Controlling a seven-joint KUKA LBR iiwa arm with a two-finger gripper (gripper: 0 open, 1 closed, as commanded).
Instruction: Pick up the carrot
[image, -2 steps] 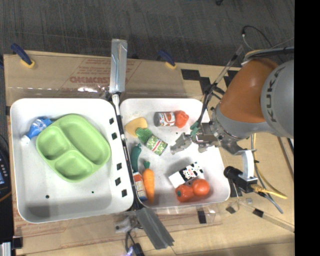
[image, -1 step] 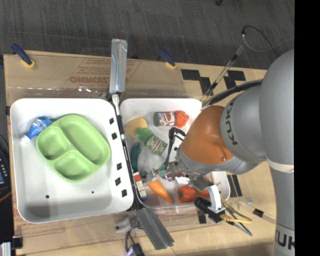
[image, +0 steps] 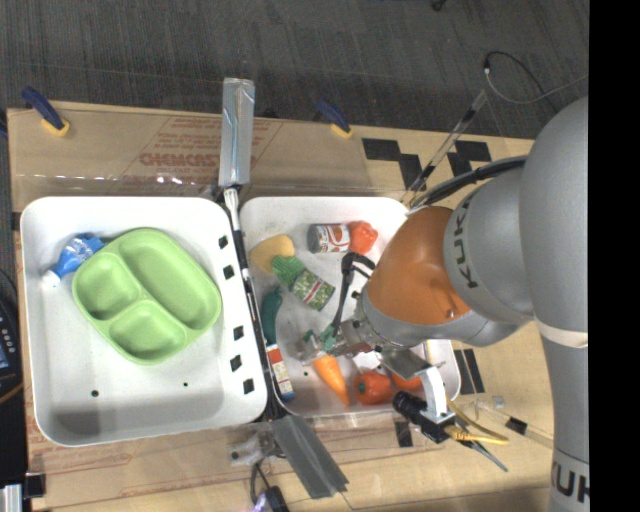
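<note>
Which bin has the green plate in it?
The left bin. The green plate with three sections sits there; the right bin holds the carrot and other toys.

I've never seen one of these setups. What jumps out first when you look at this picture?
The big grey arm with its orange band fills the right side, bent down over the right-hand bin. Below it lies the small orange carrot near the bin's front edge, among toy groceries such as a green bottle. In the left bin sits a bright green divided plate.
</note>
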